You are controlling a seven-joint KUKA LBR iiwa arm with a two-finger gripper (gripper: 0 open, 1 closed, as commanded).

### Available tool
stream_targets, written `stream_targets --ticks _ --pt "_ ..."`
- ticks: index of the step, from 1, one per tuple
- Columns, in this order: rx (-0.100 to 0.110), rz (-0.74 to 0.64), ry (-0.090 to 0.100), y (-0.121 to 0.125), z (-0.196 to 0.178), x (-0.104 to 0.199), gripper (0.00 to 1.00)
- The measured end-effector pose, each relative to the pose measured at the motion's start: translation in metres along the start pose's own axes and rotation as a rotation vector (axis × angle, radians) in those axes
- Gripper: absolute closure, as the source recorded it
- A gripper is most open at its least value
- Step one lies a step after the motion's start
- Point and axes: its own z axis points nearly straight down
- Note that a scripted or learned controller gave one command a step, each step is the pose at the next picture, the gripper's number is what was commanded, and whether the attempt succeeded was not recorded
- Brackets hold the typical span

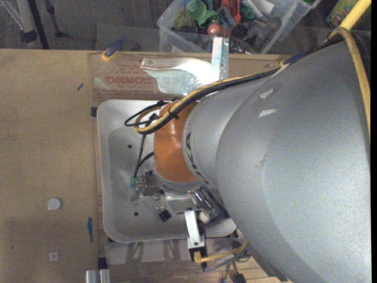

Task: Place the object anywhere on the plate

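1 small grey disc [54, 204] lies alone on the bare brown counter [41, 128] at the left of the frame, well apart from the work and probably of no concern to the task. Just right of it, 1 white bin [109, 158] takes up the middle left. Its near wall and a strip of pale floor lie open to the camera. The rest of it is under the arm.

Above the bin, toward the upper middle, a clear plastic sheet [141, 78] with red lettering lies flat on the counter.

Black and yellow cables [147, 119] loop out over the bin's upper part, hanging slack, likely so that the wrist can turn freely. Below them the orange band [168, 152] points steeply down into the bin, and the claw [152, 196] hangs low over the bin floor at the lower middle. That posture looks like a reach for something inside. Whether the claw is apart, together or clamped on anything, I cannot tell, because the wrist hardware sits in front of it.

I cannot tell where the object and the plate lie either. The covered right part of the bin is the likeliest spot, though that is only a guess.

At the upper right a clear tub [235, 10] of bright toys stands beyond the counter, apparently kept as stock. The grey arm [294, 158] spreads across the right half.
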Motion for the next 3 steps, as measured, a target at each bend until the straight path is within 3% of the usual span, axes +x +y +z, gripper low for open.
stream_targets --ticks 1,2,3 --pt "-0.004 -0.019 0.0 0.0 -0.103 -0.053 0.0" --pt "-0.014 0.154 0.007 0.004 0.025 0.002 0.0" --pt "-0.014 0.408 0.007 0.004 0.025 0.011 0.0"
